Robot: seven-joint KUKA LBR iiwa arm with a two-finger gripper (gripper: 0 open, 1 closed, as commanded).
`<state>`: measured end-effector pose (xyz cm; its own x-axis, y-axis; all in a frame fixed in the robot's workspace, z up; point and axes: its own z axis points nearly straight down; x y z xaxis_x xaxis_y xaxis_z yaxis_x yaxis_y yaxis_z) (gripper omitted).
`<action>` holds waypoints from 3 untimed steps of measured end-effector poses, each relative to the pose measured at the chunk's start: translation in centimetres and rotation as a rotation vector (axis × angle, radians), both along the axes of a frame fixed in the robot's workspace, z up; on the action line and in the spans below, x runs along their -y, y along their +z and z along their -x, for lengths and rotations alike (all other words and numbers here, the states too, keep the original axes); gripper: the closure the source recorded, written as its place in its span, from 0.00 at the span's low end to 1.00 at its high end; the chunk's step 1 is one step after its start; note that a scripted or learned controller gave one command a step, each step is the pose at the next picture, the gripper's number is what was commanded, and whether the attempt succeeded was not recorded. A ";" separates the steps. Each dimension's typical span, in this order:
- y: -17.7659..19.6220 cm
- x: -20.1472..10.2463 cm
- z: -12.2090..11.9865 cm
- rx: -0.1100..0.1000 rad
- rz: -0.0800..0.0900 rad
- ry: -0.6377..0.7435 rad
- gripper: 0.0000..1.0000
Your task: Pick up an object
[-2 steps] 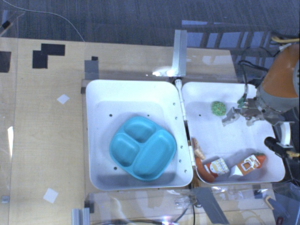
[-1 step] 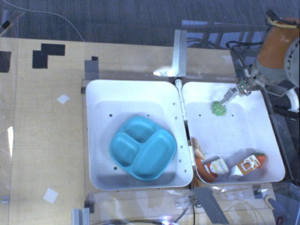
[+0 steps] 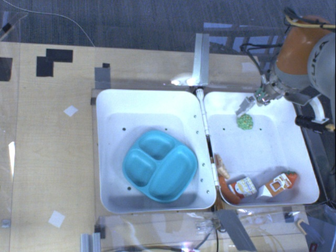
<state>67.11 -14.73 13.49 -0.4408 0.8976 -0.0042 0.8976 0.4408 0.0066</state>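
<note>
End effector (image 3: 247, 107) fingers indistinct

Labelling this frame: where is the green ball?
The green ball lies in the right bin, toward its far end, just below the hand.

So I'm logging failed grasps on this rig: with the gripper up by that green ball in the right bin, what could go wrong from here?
1. The green ball is small and round, lying loose on the bare floor of the right bin; the gripper just above it could nudge it so it rolls away.
2. The ball sits fairly near the bin's far wall, so a descent slightly off could clip that rim.
3. The cartons crowd the near wall, so a fallback pick there looks harder.
</note>
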 end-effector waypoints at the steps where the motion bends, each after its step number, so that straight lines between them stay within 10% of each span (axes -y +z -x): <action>1: 5.2 -8.2 2.4 -0.001 -0.003 -0.216 0.00; 2: 2.7 0.3 3.8 -0.003 0.000 -0.113 0.00; 3: -4.8 -2.8 3.8 0.001 -0.001 -0.079 0.00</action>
<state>63.26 -11.98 8.74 -0.3683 0.9297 -0.0040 0.9297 0.3683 0.0076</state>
